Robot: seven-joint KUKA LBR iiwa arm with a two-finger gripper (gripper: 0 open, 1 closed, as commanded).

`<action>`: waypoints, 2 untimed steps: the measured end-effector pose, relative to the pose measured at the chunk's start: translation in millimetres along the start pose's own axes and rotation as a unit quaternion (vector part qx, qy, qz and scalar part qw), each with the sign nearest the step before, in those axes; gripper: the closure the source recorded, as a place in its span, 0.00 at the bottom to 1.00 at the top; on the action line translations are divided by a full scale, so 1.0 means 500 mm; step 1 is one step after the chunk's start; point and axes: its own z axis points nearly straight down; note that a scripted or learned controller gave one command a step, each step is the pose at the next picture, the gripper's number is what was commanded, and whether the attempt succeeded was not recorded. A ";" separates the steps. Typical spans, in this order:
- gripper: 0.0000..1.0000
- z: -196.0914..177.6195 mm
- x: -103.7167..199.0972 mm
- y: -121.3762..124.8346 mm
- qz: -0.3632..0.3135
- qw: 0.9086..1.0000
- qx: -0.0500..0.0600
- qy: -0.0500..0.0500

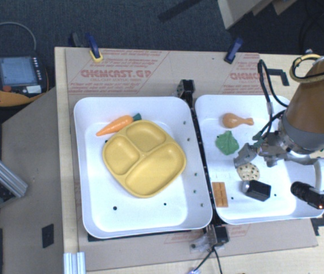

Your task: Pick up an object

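The table point(150, 67), a brown sheet clamped at its far edge, carries two shallow white bins side by side. The left bin point(93, 198) holds a yellow divided plate point(144, 158) near its middle and a toy carrot point(114, 125) lying just beyond the plate's far left rim. The right bin point(276, 210) holds the smaller things. The grey arm point(313, 110) reaches in over its right part, and the hand point(246, 154) hangs low above the bin's middle; whether it is open or closed cannot be told from this slant, and nothing is seen in its grip.

Closest to the hand is a pale speckled cookie point(247, 170), just on its near side. A black block point(258, 190) lies nearer still, a green leafy piece point(227, 142) sits to the left of the hand, a toy drumstick point(236, 120) lies farther off, and an orange wafer point(219, 194) rests by the bin's left wall.

The cookie is probably the object to take. It looks light, stiff and flat, likely smooth plastic, so it could slip; pinching across its edges, low against the bin floor, seems wisest.
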 end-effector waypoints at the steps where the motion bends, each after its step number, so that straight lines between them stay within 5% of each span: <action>1: 0.00 -0.013 0.000 0.006 -0.001 1.000 -0.007 -0.001; 2: 0.00 0.111 0.009 -0.006 -0.001 1.000 -0.003 0.000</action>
